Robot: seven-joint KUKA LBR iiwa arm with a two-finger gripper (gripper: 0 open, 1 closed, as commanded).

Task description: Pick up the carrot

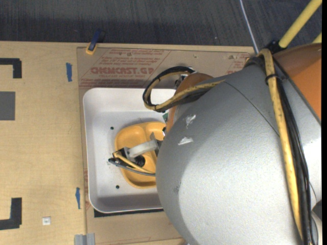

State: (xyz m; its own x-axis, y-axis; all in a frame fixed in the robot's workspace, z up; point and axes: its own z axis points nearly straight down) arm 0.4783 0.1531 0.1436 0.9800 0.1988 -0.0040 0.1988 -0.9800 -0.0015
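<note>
Watching from here, I see the pincer low in the white bin, over a yellow rounded object. Whether it is apart or together I cannot tell. The grey arm covers much of the bin, so I cannot tell where the carrot lies, nor which way its long axis points. My worry is that closing blind could seize the yellow object instead, or nothing at all.
</note>
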